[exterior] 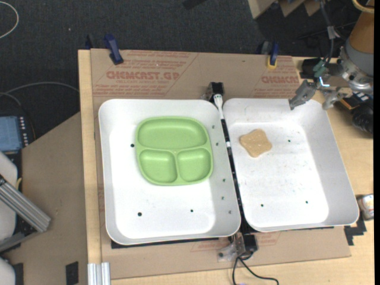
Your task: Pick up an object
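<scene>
Claw (314, 95) hovers open and empty over the right white bin's (332, 177) far corner (nothing gripped), while the flat tan biscuit-like piece (255, 142) lies lower-left on that bin's floor.

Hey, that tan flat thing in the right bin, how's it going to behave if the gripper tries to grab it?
The tan piece lies flat and low on the right bin, so fingers may struggle to get under it. It looks small and thin, probably light. Its lumpy, flat shape suggests it would slide rather than roll when nudged.
</scene>
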